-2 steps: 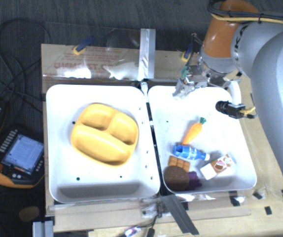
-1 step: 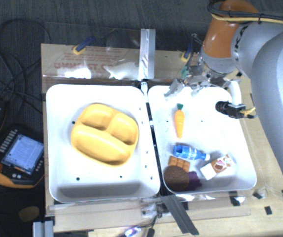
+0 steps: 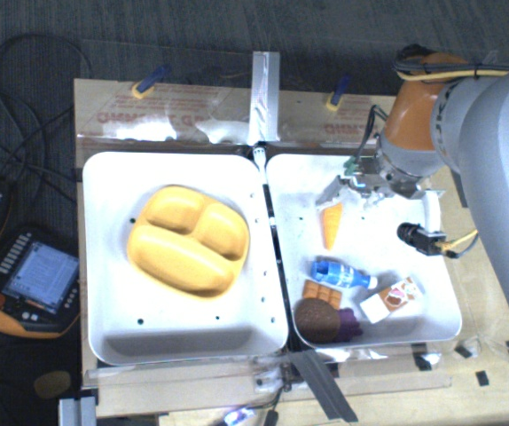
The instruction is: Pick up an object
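Gripper (image 3: 350,185) hangs just above the orange cone (image 3: 330,225) — right bin (image 3: 441,313).

two white bins (image 3: 104,264) are seen: a yellow loaf (image 3: 188,240), an orange cone (image 3: 330,224), a blue bottle (image 3: 339,274), a brown ball (image 3: 317,319).

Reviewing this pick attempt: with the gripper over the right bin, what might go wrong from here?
The gripper sits just above the orange cone, whose tapered shape may slip from a pinch. The cone also lies close to the divider between the bins, so one finger could strike that wall. Further down, the blue bottle, brown round piece and small carton are bunched together, so a grasp there might catch two things or push them apart.
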`<move>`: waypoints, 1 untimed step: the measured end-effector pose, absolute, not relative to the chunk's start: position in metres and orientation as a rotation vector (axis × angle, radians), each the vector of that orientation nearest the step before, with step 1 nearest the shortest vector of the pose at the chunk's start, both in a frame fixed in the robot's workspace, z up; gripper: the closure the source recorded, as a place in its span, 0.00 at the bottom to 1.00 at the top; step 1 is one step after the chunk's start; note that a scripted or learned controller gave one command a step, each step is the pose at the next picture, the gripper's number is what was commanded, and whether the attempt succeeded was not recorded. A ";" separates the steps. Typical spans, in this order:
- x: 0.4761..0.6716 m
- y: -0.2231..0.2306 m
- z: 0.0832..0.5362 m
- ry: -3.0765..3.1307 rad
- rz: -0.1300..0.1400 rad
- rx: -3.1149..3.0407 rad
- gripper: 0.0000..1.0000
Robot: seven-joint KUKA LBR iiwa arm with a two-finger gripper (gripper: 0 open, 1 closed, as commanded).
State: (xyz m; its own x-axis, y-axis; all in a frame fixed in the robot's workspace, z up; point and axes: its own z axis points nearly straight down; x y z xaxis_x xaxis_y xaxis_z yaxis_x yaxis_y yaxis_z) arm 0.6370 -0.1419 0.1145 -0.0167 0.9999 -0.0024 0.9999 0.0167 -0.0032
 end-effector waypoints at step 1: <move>0.669 -0.179 0.087 -1.800 0.006 -2.567 0.00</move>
State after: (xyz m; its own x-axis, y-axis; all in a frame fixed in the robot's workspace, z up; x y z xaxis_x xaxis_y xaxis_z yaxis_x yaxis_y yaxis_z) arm 0.6692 -0.1792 0.0871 0.3411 0.9400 0.0004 0.9400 -0.3411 -0.0075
